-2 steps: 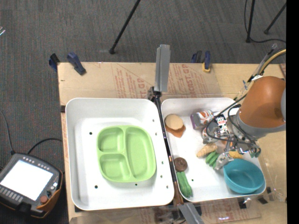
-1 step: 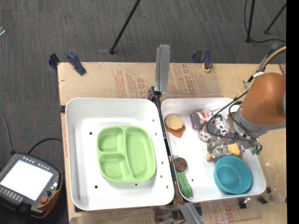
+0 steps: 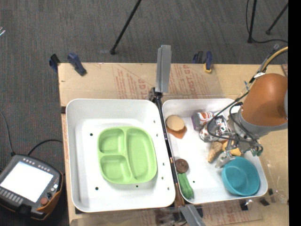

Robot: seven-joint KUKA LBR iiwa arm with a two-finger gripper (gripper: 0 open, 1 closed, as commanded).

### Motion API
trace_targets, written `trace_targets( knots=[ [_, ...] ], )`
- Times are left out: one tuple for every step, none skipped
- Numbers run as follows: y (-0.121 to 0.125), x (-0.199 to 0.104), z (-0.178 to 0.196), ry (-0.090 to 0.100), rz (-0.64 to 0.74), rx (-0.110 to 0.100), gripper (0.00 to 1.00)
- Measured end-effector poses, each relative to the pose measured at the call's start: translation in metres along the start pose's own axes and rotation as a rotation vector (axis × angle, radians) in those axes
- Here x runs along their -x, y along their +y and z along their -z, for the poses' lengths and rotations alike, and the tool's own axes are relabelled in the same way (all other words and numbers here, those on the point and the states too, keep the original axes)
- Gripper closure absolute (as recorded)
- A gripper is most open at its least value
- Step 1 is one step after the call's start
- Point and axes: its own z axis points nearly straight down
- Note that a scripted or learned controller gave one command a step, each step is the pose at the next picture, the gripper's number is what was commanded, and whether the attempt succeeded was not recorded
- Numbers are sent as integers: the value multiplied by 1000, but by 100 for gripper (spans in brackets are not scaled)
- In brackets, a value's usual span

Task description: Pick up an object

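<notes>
— Fingers of the gripper: are they gripping anything?

— Nobody can tell; the wrist is hiding them, hanging over the right bin; a tan object is lying just beside it, next to the blue bowl.

— And the rest?

— A bun, brown disc and green piece are sitting along the bin's left side; the green tray is resting in the left bin.
</notes>
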Motion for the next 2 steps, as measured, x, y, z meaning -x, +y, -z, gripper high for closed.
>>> trace_targets(
  knots=[
    [25,-7,-13,13,54,-2,0],
    [24,-32,-13,8,128,15,0]
  ],
)
